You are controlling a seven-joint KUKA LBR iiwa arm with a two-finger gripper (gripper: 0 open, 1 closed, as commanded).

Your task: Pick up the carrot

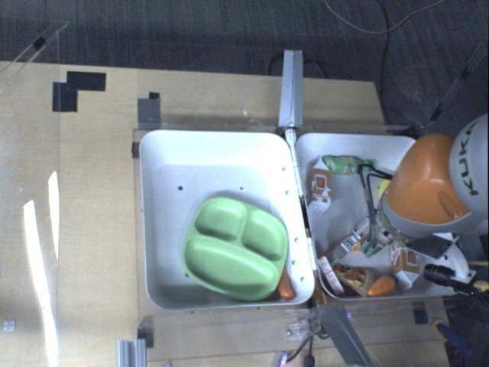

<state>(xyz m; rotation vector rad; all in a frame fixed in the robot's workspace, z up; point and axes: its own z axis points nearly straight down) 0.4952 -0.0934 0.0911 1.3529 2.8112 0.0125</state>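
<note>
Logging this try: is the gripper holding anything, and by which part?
Cannot be told: the arm hangs over the right bin, covering any hold.

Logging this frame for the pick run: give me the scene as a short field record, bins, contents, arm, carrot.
left bin: holds a green divided plate
carrot: orange tip peeks out at the plate's lower right edge, left bin's near right corner, mostly hidden
right bin: cluttered; small carton, green bottle, mixed packets, an orange item near the front wall
arm: over the right bin, orange band showing
gripper: hidden under the arm, state cannot be told
carrot held: no, it lies in the left bin
</note>
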